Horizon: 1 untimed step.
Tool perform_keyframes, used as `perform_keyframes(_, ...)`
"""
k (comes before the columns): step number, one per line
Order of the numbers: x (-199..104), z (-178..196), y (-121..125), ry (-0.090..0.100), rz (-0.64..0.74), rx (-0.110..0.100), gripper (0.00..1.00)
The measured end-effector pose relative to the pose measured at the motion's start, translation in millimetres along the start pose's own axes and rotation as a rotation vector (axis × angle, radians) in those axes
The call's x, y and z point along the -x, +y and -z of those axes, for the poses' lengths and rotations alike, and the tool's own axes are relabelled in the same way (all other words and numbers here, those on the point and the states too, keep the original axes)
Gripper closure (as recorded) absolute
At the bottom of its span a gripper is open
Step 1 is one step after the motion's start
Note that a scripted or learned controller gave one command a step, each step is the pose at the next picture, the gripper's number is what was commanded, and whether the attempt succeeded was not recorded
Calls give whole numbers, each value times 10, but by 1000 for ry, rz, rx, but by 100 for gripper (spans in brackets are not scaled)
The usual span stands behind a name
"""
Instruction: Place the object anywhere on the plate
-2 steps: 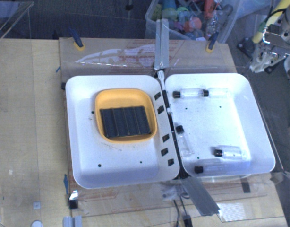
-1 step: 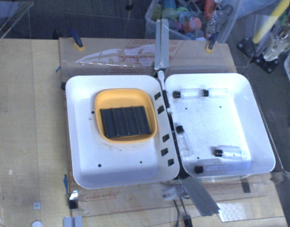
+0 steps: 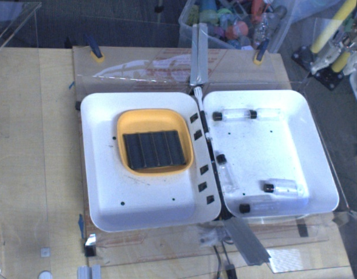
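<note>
Pale wood makes up the bench (image 3: 33,156), which is bare on the left side of the camera view. Next comes the left bin (image 3: 103,208), white and shallow, with rounded corners. A yellow plate (image 3: 152,115) lies in its upper middle part, squarish with a raised rim. The object (image 3: 154,149), a dark grey ribbed slab, rests flat on the plate's floor. It covers most of the plate's lower half and lies inside the rim, turned slightly against the bin's edges.

A row of small black clips (image 3: 203,169) runs along the seam where the two bins meet. The right bin (image 3: 266,150) holds several clear tubes with black caps. One tube (image 3: 234,114) lies crosswise near the far wall, another (image 3: 225,170) lies along the seam side, and a short one (image 3: 280,186) lies near the front right corner. Behind the bins, at the top, a clear tub (image 3: 236,10) stands full of colourful toys.

Whether the claw is open or closed cannot be told from this view.
</note>
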<state>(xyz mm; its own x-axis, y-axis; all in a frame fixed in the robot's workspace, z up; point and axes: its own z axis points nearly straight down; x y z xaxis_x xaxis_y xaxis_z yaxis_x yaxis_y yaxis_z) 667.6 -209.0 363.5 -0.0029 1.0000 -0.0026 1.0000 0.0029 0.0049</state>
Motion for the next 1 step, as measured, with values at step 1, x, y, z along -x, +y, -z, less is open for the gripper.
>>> perform_keyframes(1, 137, -861, -8, 4, 501, -3, 0)
